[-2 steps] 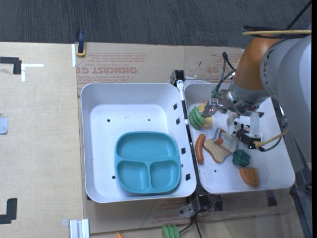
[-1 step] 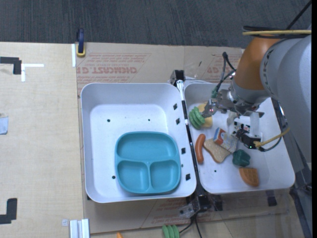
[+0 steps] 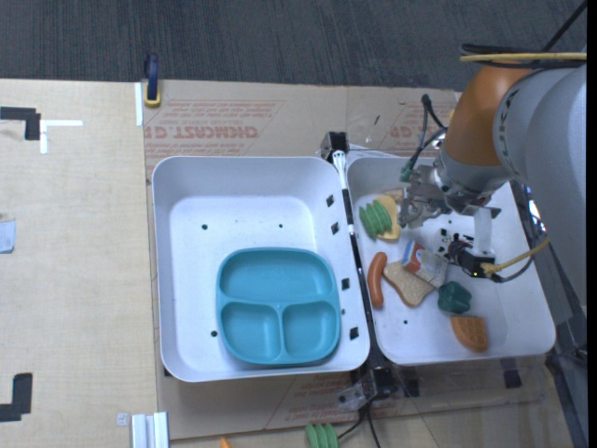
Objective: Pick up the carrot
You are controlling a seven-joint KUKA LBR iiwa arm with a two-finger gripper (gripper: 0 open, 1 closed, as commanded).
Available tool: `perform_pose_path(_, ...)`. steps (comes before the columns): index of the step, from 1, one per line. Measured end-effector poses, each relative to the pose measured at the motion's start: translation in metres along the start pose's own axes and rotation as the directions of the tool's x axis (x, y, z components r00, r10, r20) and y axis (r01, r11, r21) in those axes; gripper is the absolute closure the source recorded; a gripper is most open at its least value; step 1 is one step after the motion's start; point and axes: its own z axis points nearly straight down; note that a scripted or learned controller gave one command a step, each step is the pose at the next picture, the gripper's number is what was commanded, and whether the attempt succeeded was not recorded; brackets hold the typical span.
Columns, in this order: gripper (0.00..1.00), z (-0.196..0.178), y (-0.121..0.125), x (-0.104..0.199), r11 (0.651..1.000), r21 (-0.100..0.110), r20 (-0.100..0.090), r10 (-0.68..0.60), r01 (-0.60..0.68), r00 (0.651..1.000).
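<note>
Your gripper (image 3: 417, 215) hung low at the upper middle of the right bin (image 3: 522, 343), beside the green toy (image 3: 376, 217) (jaw state unreadable). You'd have found the carrot (image 3: 469, 331) lower right, well apart.

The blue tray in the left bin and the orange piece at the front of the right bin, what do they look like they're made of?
The blue divided tray looks like moulded plastic: uniform colour, rounded compartments, a soft sheen. The orange carrot-like piece also seems plastic, probably toy food: flat, even colour and a smooth surface, though it is small and hard to judge. The bins look like glossy white plastic too.
</note>
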Motion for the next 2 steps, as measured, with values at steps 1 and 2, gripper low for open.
perform_pose_path(1, 0.00, 0.0001, 0.0000, -0.0001, 1.000, 0.000, 0.000, 0.000, 0.000, 1.000)
perform_pose_path(2, 1.00, -0.0084, 0.0000, -0.0007, 1.000, 0.002, 0.000, 0.000, 0.000, 1.000)
